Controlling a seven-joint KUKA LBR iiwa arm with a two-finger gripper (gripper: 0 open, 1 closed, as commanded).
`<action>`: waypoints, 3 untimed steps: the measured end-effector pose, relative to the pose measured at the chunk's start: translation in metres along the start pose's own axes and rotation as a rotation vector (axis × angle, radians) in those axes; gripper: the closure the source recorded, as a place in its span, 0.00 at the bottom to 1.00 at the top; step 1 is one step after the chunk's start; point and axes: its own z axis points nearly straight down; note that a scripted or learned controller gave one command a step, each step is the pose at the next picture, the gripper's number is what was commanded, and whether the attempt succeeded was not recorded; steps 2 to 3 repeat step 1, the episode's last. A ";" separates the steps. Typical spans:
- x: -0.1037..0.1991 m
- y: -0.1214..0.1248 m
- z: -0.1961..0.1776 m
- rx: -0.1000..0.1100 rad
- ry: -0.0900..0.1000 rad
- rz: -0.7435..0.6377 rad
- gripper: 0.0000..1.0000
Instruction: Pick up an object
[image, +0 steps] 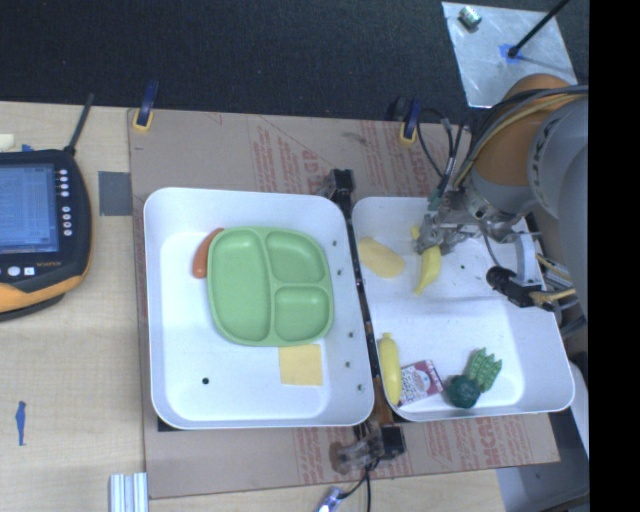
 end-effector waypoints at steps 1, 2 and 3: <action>0.094 -0.030 -0.091 -0.010 0.000 0.001 1.00; 0.094 -0.030 -0.091 -0.010 0.000 0.001 1.00; 0.094 -0.030 -0.091 -0.010 0.000 0.001 1.00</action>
